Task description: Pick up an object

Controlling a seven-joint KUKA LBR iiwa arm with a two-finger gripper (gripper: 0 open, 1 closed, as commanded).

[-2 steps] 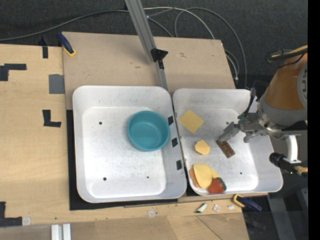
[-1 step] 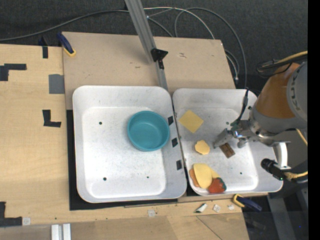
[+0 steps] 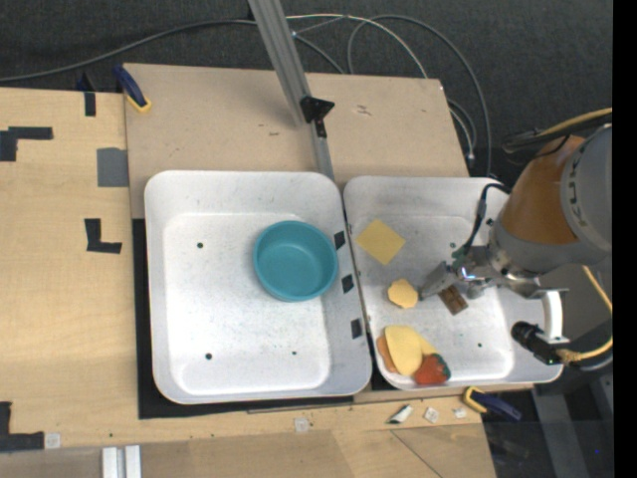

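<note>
Grey claw (image 3: 445, 293), fingers spread apart, holds nothing beside the yellow piece (image 3: 402, 294) in the right bin (image 3: 493, 366).

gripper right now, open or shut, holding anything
Gripper: low in the right bin, beside the small yellow piece; open or shut cannot be told, and nothing visibly held.

The arm (image 3: 557, 207) runs off the frame's right edge. The end effector (image 3: 446, 289) is too small to read. The desk (image 3: 60, 267) is cut at the left and bottom edges.
</note>
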